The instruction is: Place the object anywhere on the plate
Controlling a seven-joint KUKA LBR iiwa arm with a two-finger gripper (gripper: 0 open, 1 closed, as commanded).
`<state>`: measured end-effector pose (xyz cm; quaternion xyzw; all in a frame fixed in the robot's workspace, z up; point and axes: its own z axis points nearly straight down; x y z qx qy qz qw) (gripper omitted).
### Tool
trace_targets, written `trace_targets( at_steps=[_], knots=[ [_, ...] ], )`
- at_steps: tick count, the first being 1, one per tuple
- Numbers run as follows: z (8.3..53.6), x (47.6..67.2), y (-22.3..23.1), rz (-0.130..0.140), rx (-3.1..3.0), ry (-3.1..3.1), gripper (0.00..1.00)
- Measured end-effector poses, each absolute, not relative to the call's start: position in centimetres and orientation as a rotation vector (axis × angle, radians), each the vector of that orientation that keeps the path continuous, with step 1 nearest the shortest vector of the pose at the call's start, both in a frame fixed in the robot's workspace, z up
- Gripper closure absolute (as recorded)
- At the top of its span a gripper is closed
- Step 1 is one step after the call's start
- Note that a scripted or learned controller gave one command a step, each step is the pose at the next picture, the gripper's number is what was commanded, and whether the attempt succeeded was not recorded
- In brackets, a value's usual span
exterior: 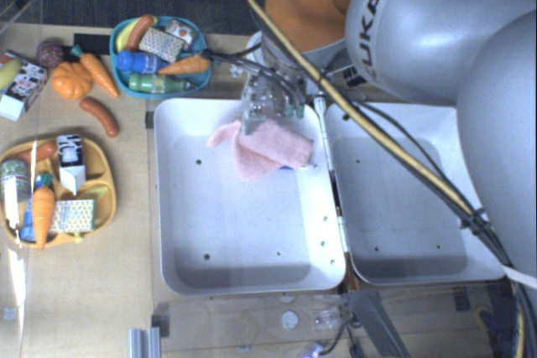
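Hand (pixel 267 106) touches pink cloth's (pixel 267 148) upper edge.

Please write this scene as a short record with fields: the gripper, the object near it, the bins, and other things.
gripper: low over the far part of the left bin
object: pink cloth, crumpled, lying in the left bin, just under the gripper
blue item: partly hidden beneath the cloth
left bin: white, holds the cloth
right bin: white, beside the left bin
side items: blue bowl and yellow tray of toy food

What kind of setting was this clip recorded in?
Most likely a robotics lab bench for pick-and-place trials: a grey KUKA arm reaches over two shallow white bins, with toy food in a blue bowl and a yellow tray nearby.
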<state>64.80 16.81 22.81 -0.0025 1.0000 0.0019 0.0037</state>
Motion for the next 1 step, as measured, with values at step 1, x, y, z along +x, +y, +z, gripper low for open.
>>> trace_targets(
  at_steps=[1],
  knots=[
    [22.85, 64.81, 16.79, 0.006, -0.007, 3.134, 0.00]
  ],
)
